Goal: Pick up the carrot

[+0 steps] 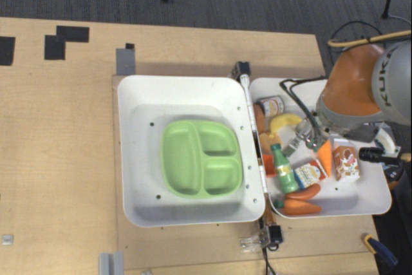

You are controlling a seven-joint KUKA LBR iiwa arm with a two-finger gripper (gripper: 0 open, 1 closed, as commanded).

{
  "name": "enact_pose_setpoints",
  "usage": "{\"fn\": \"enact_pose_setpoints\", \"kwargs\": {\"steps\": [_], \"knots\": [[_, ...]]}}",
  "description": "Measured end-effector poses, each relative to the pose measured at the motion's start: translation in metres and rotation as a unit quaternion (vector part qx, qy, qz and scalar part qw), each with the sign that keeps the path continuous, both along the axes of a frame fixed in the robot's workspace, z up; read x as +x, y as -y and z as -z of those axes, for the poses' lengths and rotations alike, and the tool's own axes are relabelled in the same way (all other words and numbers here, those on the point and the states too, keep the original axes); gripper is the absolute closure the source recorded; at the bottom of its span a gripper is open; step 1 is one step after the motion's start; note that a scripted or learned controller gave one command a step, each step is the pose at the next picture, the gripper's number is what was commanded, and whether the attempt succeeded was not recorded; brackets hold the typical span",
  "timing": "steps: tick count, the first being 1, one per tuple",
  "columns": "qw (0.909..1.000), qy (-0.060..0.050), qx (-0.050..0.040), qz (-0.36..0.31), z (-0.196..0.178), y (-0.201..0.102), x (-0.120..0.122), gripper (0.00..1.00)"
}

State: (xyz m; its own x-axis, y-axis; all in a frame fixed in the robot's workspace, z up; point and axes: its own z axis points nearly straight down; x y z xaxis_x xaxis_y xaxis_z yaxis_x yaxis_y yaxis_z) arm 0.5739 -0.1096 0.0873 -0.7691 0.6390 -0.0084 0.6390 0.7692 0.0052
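Carrot [325,158] upright, tip downward.

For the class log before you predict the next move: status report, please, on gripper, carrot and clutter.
Gripper low in right bin, fingers unclear. Carrot at the bin's near edge, ungrasped. Green bottle and small carton crowd between them.

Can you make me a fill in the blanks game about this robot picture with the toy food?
1. The green plate with three sections lies in the ____ bin.
2. The little bottle in the right bin is colored ____.
3. The band on the robot arm is colored ____.
4. The carrot lies in the same bin as the bottle, the ____ one.

Missing words: left, green, orange, right
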Motion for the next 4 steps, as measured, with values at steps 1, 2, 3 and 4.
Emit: {"fn": "enact_pose_setpoints", "kwargs": {"steps": [1, 2, 3, 4], "knots": [[0.999, -0.001, -0.0019, -0.045, 0.0, 0.082, -0.033, 0.0], [0.9979, 0.0, 0.0006, -0.064, 0.001, 0.028, 0.021, 0.0], [0.9992, -0.002, -0.0008, -0.04, 0.0, 0.069, -0.014, 0.0], [0.9982, 0.0, -0.0007, -0.059, 0.0, 0.02, -0.034, 0.0]]}}
